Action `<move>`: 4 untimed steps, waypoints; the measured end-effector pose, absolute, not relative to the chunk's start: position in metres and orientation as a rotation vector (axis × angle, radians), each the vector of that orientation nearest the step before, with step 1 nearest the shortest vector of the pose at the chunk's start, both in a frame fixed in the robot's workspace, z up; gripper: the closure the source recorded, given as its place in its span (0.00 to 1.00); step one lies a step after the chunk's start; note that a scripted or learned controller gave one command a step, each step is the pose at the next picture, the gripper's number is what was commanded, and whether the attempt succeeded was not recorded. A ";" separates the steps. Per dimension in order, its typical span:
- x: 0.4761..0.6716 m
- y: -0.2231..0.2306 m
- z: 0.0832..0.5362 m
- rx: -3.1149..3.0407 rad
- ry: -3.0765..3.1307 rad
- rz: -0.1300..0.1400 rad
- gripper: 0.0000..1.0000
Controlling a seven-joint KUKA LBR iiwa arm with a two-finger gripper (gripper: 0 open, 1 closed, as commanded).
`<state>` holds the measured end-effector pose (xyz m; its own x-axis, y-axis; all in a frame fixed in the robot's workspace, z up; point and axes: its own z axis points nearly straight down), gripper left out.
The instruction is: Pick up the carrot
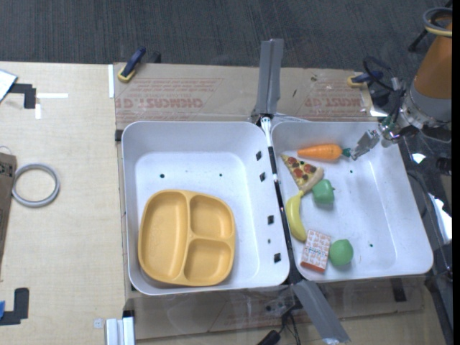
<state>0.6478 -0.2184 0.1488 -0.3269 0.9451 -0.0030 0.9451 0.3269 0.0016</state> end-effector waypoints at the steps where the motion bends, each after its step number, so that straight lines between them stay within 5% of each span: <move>1: 0.660 -0.221 0.170 1.467 2.772 0.000 0.00; 3: 0.659 -0.188 0.155 2.089 2.346 -0.002 0.00; 4: 0.659 -0.222 0.199 2.232 2.206 -0.001 0.00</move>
